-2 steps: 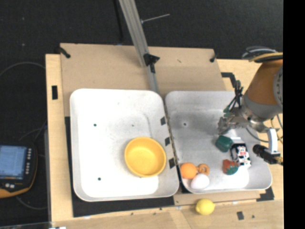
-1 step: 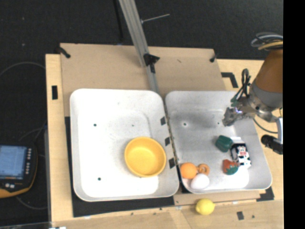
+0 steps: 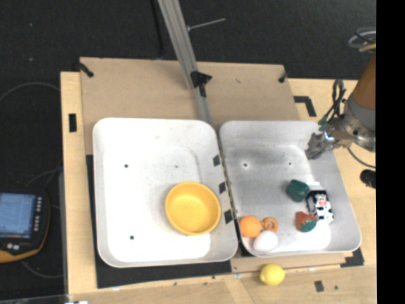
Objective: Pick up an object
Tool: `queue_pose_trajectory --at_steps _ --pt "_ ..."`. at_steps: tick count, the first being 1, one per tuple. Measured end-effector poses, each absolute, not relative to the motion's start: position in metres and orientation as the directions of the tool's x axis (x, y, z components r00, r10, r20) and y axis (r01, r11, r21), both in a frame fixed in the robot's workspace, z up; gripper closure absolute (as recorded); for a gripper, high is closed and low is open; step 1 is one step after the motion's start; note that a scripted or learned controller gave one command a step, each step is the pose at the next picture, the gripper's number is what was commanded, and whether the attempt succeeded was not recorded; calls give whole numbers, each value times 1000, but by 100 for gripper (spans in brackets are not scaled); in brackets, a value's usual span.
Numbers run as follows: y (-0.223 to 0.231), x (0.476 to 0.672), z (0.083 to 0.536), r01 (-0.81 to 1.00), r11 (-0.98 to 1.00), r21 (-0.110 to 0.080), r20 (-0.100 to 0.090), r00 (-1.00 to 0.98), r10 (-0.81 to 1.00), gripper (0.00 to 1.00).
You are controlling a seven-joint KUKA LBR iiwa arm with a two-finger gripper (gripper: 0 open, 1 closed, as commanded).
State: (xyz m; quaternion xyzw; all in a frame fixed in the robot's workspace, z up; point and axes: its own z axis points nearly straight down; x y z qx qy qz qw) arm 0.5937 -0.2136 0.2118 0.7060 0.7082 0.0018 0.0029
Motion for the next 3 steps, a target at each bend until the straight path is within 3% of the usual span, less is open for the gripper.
queue_pose_trajectory --at_steps 1,2,3 --pt "-214 595 219 1000 5 3 1 -5 1000 100" --pt "-161 599 214 1000 7 1 1 -7 1000 100" --pt "-105 587 218 1000 7 1 1 -7 1000 100"
